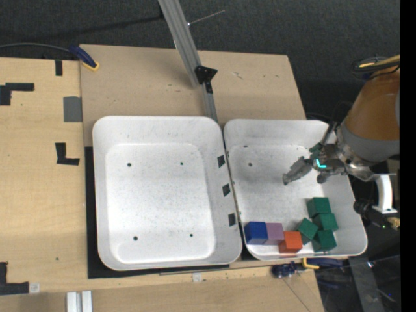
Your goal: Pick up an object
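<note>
My gripper [304,177] hovers over the middle right of the right bin [273,138], open with nothing between its fingers. Several small blocks lie along that bin's near edge: a blue block [256,232], a purple block [275,231] and an orange block [292,241] in a row. Beside them sits a cluster of green blocks [322,223] in the near right corner. The closest green block [319,206] lies just below the gripper, apart from it.
The left bin [159,190] stands beside the right one, their rims touching. A slanted metal pole [185,38] crosses the bench behind the bins. The arm's orange band [380,106] overhangs the right bin's right rim.
</note>
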{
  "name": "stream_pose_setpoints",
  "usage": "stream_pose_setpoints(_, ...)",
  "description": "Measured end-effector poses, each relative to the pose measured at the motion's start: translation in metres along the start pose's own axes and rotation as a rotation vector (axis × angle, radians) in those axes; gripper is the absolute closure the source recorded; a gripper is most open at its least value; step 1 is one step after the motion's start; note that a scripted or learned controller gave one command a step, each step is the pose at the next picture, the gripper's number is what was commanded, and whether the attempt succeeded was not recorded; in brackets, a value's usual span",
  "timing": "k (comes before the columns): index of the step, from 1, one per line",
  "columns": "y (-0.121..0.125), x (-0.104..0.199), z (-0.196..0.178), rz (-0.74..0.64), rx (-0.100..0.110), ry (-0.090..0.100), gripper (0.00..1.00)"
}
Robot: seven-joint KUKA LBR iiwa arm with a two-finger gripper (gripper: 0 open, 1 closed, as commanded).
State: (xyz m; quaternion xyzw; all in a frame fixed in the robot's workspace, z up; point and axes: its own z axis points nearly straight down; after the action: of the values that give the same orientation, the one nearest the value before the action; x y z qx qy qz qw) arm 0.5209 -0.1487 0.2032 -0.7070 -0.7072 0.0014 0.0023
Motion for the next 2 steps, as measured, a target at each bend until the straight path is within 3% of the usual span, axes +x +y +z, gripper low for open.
stream_pose_setpoints(1,0.001,0.000,-0.002,-0.001,-0.004,-0.001,0.00)
stream_pose_setpoints(2,-0.009,-0.002,0.057,0.000,0.003,0.000,0.00)
